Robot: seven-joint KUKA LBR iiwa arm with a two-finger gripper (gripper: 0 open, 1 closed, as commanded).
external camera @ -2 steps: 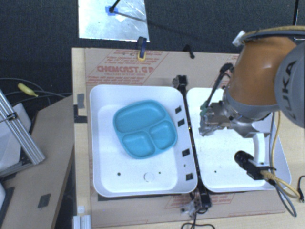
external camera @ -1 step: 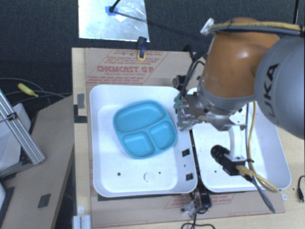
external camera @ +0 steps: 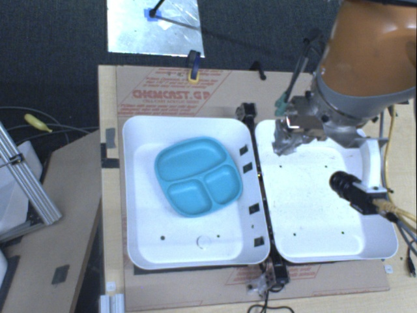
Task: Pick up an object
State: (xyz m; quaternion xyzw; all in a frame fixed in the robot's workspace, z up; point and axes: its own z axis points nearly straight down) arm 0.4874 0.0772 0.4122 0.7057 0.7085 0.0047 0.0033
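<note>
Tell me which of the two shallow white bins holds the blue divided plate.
The left white bin holds the blue three-compartment plastic plate. The right white bin has the gripper over its far corner instead.

We see a light blue divided plate (external camera: 197,177) with three compartments, lying flat and upright in the left bin (external camera: 140,240), slightly toward its far side, turned askew.

Even, bright overhead light washes the two white bins (external camera: 273,194) nearly to glare, with soft, faint shadows. The foil sheet (external camera: 155,18) gleams. The whole frame is slightly soft and grainy; the dark floor (external camera: 45,51) stays dim.
</note>
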